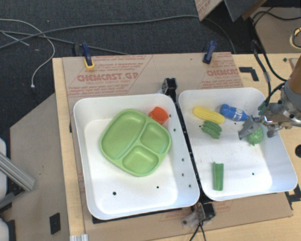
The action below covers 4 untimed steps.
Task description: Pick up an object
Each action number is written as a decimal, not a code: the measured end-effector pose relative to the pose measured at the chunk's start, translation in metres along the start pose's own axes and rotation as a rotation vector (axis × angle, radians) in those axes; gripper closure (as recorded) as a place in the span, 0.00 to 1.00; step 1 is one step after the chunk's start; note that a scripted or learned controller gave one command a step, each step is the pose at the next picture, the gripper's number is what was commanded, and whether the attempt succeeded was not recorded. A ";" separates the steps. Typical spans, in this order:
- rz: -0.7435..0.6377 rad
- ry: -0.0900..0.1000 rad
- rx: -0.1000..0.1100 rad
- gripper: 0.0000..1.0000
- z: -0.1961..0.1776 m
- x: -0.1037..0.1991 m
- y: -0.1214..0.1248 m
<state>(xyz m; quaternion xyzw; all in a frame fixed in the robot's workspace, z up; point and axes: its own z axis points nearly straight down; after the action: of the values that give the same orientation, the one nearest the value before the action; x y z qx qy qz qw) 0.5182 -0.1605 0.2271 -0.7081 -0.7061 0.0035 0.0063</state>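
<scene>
Bench (113, 74): brown cardboard sheet printed with red lettering, held at its far edge by a yellow-handled clamp (88, 59) and a blue clamp (209, 52); it bears both bins.
Left bin (139, 201): shallow, white, rounded corners; touches the right bin along a black seam down the middle.
Right bin (274, 179): shallow, white, same make; holds five small items and the gripper.
Green tray (135, 141): pale green divided plate with three compartments, lying flat and turned at an angle in the left bin.
Arm (296, 92): grey, enters from the right edge and reaches over the right bin's far right part.
Gripper (252, 129): metal, low over the right bin, its fingers set close on either side of the green lump, which sits between them.
Green lump (255, 135): small, rounded, dark green, pinched at the fingertips, near the bin's right wall.
Yellow corn (208, 114): lies slantwise in the far part of the right bin.
Blue bottle (233, 111): lies on its side just beside the corn, its pale end pointing toward the gripper.
Green ridged piece (211, 129): dark green, touching the corn's near side.
Green stick (218, 176): flat, oblong, lies apart in the near half of the right bin.
Orange piece (158, 114): small, rounded, touching the tray's far edge in the left bin.
</scene>
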 end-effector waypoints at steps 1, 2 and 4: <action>-0.003 -0.003 -0.012 0.00 -0.006 0.000 0.003; -0.003 -0.003 -0.012 0.00 0.053 0.005 0.002; -0.001 -0.002 -0.010 0.00 0.144 0.001 -0.003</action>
<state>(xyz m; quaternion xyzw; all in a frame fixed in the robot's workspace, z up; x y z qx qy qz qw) 0.5135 -0.1594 0.0829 -0.7077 -0.7065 0.0003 0.0021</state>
